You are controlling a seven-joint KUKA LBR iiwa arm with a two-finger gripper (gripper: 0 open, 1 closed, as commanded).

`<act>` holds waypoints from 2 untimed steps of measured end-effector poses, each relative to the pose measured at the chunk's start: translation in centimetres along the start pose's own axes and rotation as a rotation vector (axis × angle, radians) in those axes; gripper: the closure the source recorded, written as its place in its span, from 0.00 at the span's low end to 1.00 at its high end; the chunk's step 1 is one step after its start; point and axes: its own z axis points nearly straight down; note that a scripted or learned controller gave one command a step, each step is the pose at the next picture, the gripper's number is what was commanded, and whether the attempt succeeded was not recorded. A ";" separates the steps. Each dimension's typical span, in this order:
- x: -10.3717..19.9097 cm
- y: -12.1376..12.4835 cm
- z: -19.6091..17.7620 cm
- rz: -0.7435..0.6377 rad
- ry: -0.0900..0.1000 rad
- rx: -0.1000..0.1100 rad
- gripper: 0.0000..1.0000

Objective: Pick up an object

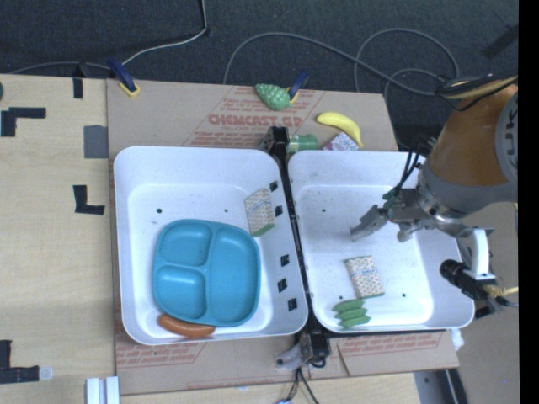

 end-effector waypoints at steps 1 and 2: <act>0.1 -2.2 10.1 0.001 0.001 0.003 0.00; -2.8 1.5 5.4 0.001 -0.001 -0.002 0.00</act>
